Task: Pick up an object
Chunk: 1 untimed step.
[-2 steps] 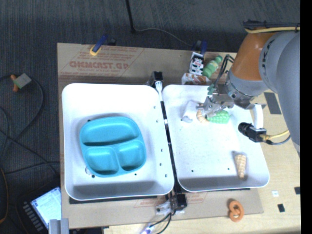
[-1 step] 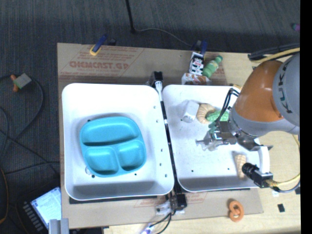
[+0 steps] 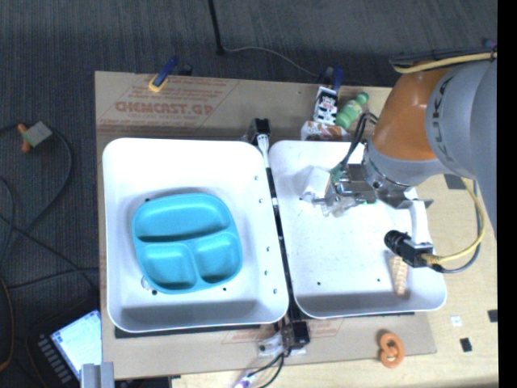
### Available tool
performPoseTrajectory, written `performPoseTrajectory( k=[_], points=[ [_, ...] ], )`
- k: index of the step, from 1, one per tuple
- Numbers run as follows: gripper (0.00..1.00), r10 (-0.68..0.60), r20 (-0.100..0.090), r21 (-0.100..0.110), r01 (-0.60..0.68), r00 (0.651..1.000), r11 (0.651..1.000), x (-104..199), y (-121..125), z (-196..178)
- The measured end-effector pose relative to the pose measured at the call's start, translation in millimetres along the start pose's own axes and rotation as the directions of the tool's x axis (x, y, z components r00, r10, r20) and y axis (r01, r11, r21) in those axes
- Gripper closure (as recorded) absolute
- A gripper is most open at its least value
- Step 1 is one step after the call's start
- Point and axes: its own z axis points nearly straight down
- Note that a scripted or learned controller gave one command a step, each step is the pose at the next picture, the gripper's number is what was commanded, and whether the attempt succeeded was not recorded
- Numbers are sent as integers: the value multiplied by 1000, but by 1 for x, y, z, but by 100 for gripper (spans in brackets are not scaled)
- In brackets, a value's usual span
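Although I had the gripper (image 3: pixel 343 192) low in the right bin (image 3: pixel 355 297), I could not tell its state, and with the cone (image 3: pixel 399 275) lying near that bin's front corner, the pick looked undone.

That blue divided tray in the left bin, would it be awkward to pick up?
Probably somewhat. The blue tray looks like stiff moulded plastic, so it should keep its shape, and likely light for its size. It lies flat and wide in the left bin, so it shouldn't roll, but its smooth rounded rim may slip from a narrow gripper.
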Motion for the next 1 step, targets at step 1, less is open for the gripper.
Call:
performPoseTrajectory(
  k=[1],
  points=[
    [100, -2, 1, -3, 2, 1000, 1000, 51, 94, -43]
  ],
)
